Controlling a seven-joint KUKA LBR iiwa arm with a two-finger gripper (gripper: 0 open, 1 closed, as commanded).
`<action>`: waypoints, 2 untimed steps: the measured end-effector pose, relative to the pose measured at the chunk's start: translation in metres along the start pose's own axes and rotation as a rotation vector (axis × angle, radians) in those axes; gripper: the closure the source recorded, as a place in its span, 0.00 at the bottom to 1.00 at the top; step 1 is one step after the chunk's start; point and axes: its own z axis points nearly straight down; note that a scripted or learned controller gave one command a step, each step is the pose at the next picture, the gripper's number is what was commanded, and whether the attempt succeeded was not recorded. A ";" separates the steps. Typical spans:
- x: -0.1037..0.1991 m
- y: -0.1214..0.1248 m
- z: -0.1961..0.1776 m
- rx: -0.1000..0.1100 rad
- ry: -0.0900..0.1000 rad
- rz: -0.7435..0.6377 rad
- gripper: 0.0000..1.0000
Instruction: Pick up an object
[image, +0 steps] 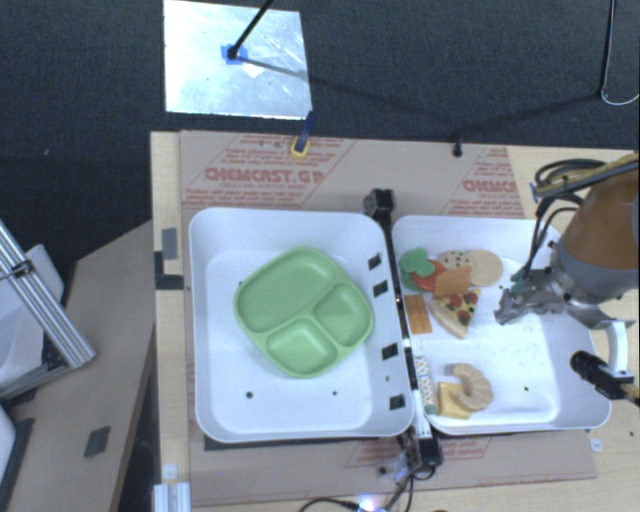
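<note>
Two shallow white bins were set side by side on the bench, the left bin (215, 400) bearing a green divided plate (303, 311) near its middle. In the right bin (540, 385), toy food was gathered along the left side: a green leafy piece (415, 265), a round cookie-like piece (472, 264), a pizza slice (455, 312) and an orange strip (418, 315) towards the top, and a croissant (470, 385) beside a yellow wedge (453, 403) near the bottom. The gripper (515, 303) was held low over the right bin, just right of the pizza slice; nothing was seen between its fingers, and whether they were parted or closed could not be told.
</note>
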 end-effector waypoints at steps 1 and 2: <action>-0.001 0.008 -0.046 -0.001 0.000 -0.001 1.00; -0.002 0.009 -0.085 0.001 0.000 -0.001 1.00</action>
